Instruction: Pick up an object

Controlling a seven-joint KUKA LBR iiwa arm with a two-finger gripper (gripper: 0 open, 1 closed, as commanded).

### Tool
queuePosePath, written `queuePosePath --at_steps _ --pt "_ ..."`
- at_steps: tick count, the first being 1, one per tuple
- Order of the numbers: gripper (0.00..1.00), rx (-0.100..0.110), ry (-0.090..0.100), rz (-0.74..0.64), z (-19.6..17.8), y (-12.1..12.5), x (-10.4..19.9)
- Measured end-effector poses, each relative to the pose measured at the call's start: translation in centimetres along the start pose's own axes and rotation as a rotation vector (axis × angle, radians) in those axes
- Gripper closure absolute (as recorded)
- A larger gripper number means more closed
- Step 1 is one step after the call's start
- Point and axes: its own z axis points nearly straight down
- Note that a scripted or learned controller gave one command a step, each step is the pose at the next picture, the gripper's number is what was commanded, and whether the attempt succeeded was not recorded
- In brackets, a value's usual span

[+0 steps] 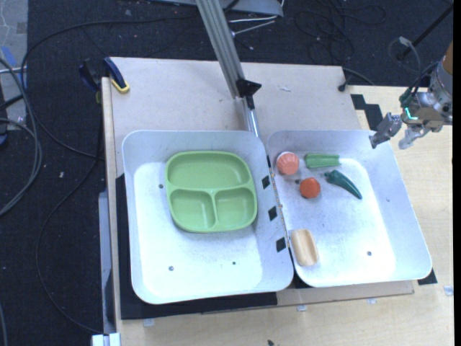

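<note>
The arm reaches over the worktop's right edge; its pincer point(395, 132) hangs open, fingers apart, gripping nothing.

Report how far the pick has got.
Nothing is picked yet. The claw is open and holds nothing, poised at the right bin's far right corner. The toy foods lie in that bin: orange ball, dark green pepper, bread roll. Descent, grasp and lift remain.
</note>
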Motion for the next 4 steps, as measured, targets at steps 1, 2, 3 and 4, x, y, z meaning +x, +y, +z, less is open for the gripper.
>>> queuePosePath --at_steps 1,2,3,4 --pt "0.00 -0.004 -0.001 -0.001 -0.2 0.1 0.0" --pt "0.00 -0.001 -0.001 -0.002 4.3 0.5 0.5" --pt "0.00 0.001 0.000 0.001 9.4 0.8 -0.4" --pt "0.00 0.001 0.001 0.001 15.4 -0.1 -0.3"
